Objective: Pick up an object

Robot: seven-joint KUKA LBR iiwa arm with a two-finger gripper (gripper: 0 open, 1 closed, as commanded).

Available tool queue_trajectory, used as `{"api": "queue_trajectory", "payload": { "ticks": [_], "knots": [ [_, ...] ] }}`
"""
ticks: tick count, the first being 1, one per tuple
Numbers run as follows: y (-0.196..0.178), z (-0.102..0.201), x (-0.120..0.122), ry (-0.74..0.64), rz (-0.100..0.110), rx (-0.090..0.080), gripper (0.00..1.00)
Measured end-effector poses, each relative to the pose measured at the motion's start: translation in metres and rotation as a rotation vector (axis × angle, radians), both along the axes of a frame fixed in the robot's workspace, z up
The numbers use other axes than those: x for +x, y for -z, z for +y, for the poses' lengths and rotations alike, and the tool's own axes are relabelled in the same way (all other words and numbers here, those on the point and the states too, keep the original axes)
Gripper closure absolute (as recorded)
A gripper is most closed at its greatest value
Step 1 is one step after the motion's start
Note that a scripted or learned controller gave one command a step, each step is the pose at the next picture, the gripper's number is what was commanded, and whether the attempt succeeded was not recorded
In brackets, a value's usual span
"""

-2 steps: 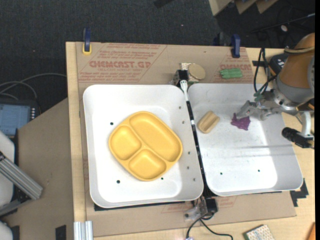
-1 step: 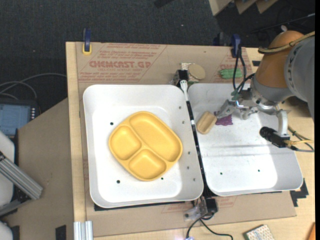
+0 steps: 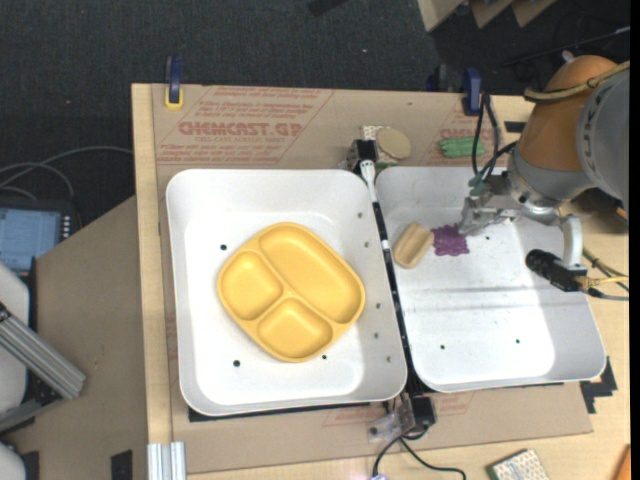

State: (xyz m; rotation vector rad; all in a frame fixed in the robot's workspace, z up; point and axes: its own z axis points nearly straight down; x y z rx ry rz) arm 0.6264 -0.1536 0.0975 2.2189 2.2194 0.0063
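end effector (image 3: 478,211): low in right bin (image 3: 500,338), grip state hard to tell
purple thing (image 3: 449,241): just off at 7 o'clock
block (image 3: 411,245): farther, 8 o'clock

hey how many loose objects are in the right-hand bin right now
2. A tan block lies near the bin's left wall, and a purple object sits just right of it, below the gripper. The arm may hide others.

Single fixed camera, mounted above the light wooden bench (image 3: 250,128) and looking down at a slant. Both shallow white plastic bins, left (image 3: 195,298) and right (image 3: 500,328), lie fully within the frame at moderate range; dark floor shows beyond the far edge. The grey, orange-banded arm (image 3: 570,138) enters from the right.
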Motion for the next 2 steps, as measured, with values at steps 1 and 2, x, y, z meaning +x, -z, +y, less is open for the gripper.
{"api": "queue_trajectory", "payload": {
  "ticks": [1, 2],
  "knots": [
    [-0.0099, -0.0002, 0.0004, 0.001, -0.002, -0.001, 1.0],
    [-0.0093, -0.0002, 0.0002, 0.001, -0.001, -0.001, 0.0]
  ]
}}
